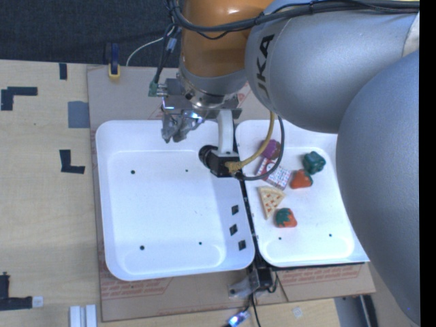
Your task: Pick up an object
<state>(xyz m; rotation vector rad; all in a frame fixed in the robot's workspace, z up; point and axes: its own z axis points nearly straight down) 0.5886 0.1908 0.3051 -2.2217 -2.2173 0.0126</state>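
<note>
My gripper hangs over the far edge of the left bin, its metal fingers pointing down close together with nothing seen between them. The objects lie in the right bin: a green piece, a red piece, a yellow waffle-patterned wedge, a red-and-green strawberry-like toy, and a purple-and-white item partly behind a yellow cable. The gripper is well left of all of them.
The big grey arm with its orange band covers the right and top of the view. A black fitting with cables sits at the ridge between the bins. Black tape marks run along that ridge.
</note>
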